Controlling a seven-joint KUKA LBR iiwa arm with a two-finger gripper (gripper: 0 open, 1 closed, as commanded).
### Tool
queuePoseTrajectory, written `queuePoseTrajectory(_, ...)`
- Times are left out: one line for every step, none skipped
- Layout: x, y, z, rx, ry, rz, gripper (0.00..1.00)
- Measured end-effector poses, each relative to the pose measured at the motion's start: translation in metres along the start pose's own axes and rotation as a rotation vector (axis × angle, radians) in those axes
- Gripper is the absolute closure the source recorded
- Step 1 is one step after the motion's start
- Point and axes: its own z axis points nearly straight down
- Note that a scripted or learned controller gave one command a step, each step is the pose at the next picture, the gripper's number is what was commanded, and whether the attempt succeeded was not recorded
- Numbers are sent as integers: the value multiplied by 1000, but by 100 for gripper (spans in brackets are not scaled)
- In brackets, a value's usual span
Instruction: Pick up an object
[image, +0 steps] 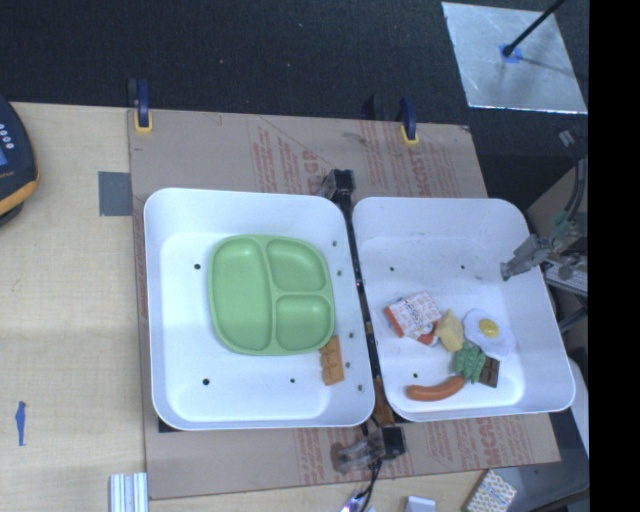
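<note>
Gripper (520, 262) sits at right bin's (400, 215) right edge, nothing between its tips; how far apart they are, can't tell. Targets cluster in that bin's near-right corner: red-white carton (412, 314), fried egg (488, 328), yellow piece (451, 330), green piece (468, 361), sausage (434, 390), packed touching. Left bin (170, 300): green divided plate (270, 294) centre, orange block (331, 361) near its right wall. Worktop's (60, 300) far-left edge: a yellow-black device (12, 150).

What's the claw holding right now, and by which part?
Nothing. The claw hangs at the right bin's right rim, apart from the toy food.
</note>
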Motion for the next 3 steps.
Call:
queuePoseTrajectory(-12,-42,-74,-2,-2,4,0)
queuePoseTrajectory(2,-56,157,12,5,1,0)
queuePoseTrajectory(0,-55,140,7,2,1,100)
